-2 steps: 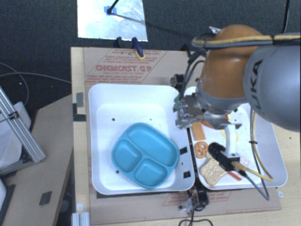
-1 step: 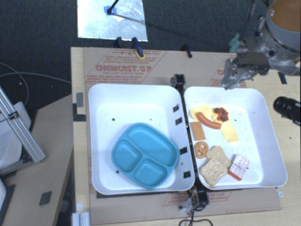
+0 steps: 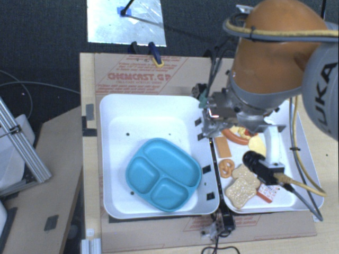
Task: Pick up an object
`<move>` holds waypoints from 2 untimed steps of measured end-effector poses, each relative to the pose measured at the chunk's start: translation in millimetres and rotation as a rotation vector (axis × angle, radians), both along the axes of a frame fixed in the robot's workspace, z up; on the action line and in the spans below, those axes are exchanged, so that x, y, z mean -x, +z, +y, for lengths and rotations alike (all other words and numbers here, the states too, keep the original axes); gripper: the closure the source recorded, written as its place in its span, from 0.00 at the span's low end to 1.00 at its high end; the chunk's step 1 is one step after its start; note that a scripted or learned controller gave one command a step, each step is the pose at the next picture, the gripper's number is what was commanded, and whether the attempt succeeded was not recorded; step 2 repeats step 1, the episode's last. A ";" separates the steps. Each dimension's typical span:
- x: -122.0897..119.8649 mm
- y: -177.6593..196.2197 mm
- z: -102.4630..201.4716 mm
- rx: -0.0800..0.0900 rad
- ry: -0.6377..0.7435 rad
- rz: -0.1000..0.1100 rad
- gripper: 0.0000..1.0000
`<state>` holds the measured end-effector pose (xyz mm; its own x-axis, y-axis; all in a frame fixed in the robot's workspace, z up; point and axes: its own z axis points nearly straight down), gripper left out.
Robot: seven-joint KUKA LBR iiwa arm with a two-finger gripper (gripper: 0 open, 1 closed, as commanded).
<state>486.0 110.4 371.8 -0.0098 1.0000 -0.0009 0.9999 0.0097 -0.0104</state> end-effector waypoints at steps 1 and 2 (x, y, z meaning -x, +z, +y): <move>-65.0 -262.1 44.8 0.000 -0.005 -0.006 1.00; -65.0 -262.1 44.8 0.000 -0.005 -0.006 1.00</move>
